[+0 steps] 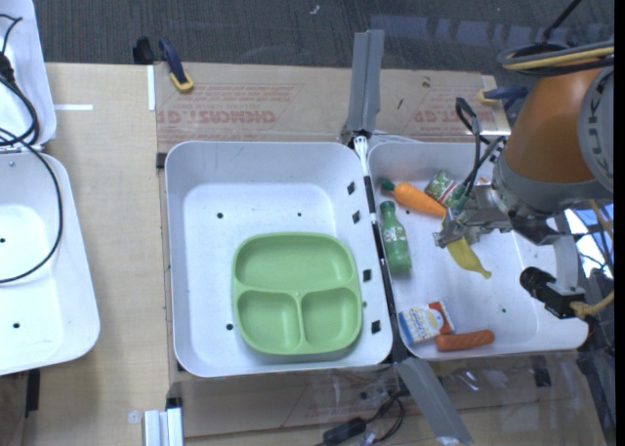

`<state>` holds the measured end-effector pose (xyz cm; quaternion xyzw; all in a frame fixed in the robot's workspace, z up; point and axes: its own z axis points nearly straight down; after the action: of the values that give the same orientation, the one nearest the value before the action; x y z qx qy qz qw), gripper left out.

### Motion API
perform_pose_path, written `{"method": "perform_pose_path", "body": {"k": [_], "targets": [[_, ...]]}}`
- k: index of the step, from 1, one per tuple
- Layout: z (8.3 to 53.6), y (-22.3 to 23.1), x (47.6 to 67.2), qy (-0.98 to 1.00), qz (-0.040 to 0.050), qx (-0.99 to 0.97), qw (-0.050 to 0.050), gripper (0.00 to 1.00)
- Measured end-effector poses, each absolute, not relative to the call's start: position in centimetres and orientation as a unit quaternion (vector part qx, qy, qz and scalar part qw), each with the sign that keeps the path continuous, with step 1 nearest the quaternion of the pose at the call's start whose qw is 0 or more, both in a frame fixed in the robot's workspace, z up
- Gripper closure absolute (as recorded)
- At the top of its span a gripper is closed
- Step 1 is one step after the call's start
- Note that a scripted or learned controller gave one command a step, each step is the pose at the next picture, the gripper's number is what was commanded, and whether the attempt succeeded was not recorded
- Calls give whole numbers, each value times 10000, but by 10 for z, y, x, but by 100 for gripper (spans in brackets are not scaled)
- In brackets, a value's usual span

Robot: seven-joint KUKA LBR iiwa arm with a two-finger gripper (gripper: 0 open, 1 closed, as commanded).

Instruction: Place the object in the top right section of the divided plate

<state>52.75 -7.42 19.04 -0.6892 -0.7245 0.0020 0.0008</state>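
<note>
Pincer (pixel 457 229): low in right bin, grip unreadable, tips at banana's upper end.
Banana (pixel 470 257): long axis runs down-right.
Divided plate (pixel 296 292): well left, left bin.

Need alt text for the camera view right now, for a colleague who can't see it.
The gripper hovers low in the right bin by a yellow banana, among a carrot, green bottle and sausage. The green divided plate sits in the left bin.
</note>
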Motion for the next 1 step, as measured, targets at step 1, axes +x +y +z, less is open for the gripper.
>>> {"method": "perform_pose_path", "body": {"k": [1], "targets": [[190, -16, 535, -6243, 23, -7812, 7, 100]]}}
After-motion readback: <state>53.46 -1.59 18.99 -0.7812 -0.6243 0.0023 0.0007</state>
